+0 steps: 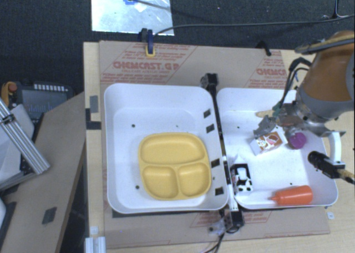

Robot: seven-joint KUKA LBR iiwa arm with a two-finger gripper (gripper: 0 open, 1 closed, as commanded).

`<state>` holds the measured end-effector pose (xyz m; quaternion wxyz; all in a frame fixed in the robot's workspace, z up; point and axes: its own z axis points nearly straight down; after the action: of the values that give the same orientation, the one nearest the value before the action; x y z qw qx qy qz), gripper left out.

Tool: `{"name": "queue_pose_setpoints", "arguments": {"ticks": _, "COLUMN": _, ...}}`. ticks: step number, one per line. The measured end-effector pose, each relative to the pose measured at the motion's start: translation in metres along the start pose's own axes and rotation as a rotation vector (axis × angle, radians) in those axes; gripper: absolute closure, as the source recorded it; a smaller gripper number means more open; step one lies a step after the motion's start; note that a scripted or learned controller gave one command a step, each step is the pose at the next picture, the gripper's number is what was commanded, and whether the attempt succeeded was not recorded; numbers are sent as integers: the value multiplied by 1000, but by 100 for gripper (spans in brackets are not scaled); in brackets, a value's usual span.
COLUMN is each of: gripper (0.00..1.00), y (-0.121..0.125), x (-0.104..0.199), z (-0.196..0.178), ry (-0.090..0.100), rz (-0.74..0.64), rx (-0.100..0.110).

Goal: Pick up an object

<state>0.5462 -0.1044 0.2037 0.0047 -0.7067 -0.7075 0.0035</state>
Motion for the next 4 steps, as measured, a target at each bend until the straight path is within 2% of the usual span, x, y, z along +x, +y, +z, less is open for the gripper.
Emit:
{"name": "queue_pose_setpoints", "arguments": {"ticks": 1, "gripper": 0, "y": 3, "x": 0, "z": -6, "ry": -2, "rz": -2, "rx": -13}}
{"name": "queue_pose_setpoints", "arguments": {"ticks": 2, "gripper": 0, "y": -2, "x": -6, "z": 54, "ry": -1, "rz": 1, "rx": -8}}
{"name": "queue_pose_setpoints", "arguments": {"ticks": 3, "gripper": 0, "y": 0, "x": -10, "z": 92, "ry": -5, "rz": 2, "rx": -16}}
{"name": "queue_pose_setpoints", "arguments": {"ticks": 4, "gripper": 0, "y": 5, "x": -13, "z": 99, "ry": -10, "rz": 4, "rx": -30}}
